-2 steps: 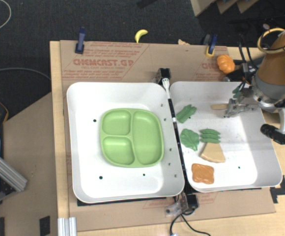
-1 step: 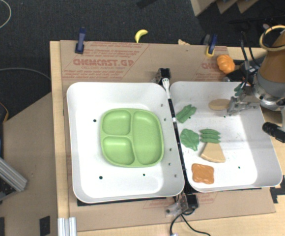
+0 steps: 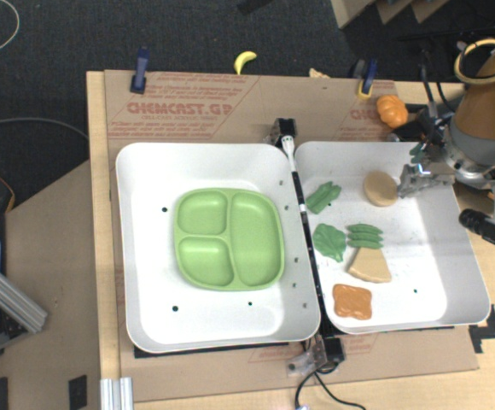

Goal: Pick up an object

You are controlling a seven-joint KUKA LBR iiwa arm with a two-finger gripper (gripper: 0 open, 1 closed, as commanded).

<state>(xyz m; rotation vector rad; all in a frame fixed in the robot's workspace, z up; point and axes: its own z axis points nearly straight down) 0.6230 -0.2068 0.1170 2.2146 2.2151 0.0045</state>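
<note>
The right bin [image 3: 435, 301] holds several toy food pieces: a tan round cookie [image 3: 381, 188], a green leaf piece [image 3: 323, 196], another green leaf [image 3: 330, 241], a green bean pod [image 3: 365, 234], a beige wedge [image 3: 369, 266] and an orange waffle-like piece [image 3: 352, 301]. My gripper [image 3: 411, 178] hangs at the bin's upper right, just right of the tan cookie, with the grey arm and its orange band behind it. Nothing shows between its fingers.
The left bin [image 3: 145, 186] bears a green divided plate [image 3: 229, 237]. A small orange toy [image 3: 392, 110] and a yellow banana [image 3: 244, 60] lie beyond the bins. Blue clamps [image 3: 139, 69] hold the cardboard at its back edge.
</note>
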